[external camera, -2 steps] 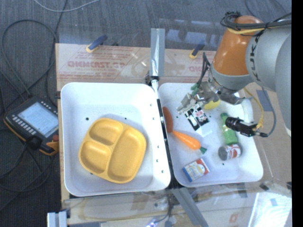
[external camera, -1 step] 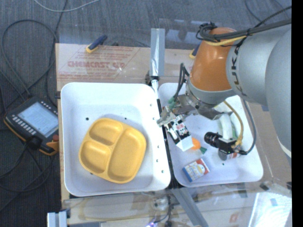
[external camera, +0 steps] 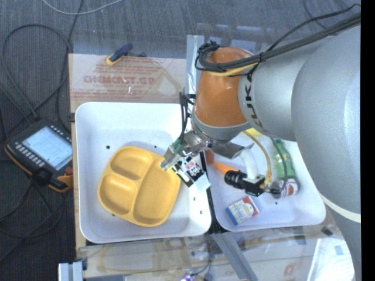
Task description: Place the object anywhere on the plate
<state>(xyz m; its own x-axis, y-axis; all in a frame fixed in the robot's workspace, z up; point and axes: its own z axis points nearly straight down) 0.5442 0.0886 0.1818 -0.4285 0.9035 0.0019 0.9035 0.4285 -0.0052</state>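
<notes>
A yellow plate [external camera: 137, 186] with three compartments lies in the left white bin [external camera: 94, 127]. My gripper [external camera: 173, 158] hangs at the plate's right rim, close to the wall between the two bins. The grey arm with its orange band [external camera: 220, 92] reaches in from the right and covers the space behind the gripper. I can make out no object between the gripper and the plate.
The right bin [external camera: 304, 215] holds an orange stick-like object [external camera: 220, 166], a green bottle [external camera: 283, 158], a small blue and orange box [external camera: 242, 209] and a red and white can [external camera: 290, 187]. A handheld controller [external camera: 41, 151] lies left of the bins.
</notes>
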